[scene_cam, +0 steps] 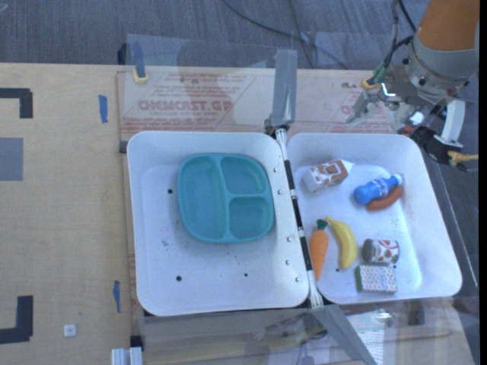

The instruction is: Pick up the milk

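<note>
The milk is a small white and brown carton lying on its side in the back left part of the right bin. My gripper hangs over the bench just behind that bin's back rim, up and to the right of the carton and well apart from it. Its fingers stand open with nothing between them.
The right bin also holds a blue bottle resting against a red sausage, a banana, a carrot, a small can and a flat packet. A teal divided plate lies in the left bin.
</note>
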`<state>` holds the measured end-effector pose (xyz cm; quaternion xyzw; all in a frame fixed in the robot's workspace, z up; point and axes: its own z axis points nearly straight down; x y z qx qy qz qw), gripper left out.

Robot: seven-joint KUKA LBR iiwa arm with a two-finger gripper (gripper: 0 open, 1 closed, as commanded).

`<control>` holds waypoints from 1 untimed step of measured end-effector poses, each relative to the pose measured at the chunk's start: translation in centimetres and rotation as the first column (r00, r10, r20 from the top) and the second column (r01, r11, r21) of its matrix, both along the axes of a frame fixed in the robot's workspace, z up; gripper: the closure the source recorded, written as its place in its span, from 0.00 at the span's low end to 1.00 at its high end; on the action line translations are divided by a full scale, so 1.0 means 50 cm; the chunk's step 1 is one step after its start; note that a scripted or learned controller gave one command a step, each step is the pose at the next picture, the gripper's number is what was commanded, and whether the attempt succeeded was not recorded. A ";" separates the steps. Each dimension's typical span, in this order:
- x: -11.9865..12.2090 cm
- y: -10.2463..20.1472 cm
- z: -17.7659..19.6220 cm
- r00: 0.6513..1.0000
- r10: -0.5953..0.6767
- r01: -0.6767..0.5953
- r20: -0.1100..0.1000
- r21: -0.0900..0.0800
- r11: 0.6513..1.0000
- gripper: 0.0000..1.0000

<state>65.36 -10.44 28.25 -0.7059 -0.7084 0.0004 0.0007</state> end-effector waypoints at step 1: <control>-0.126 -0.110 -0.163 0.999 0.049 -0.049 0.001 0.000 0.999 0.00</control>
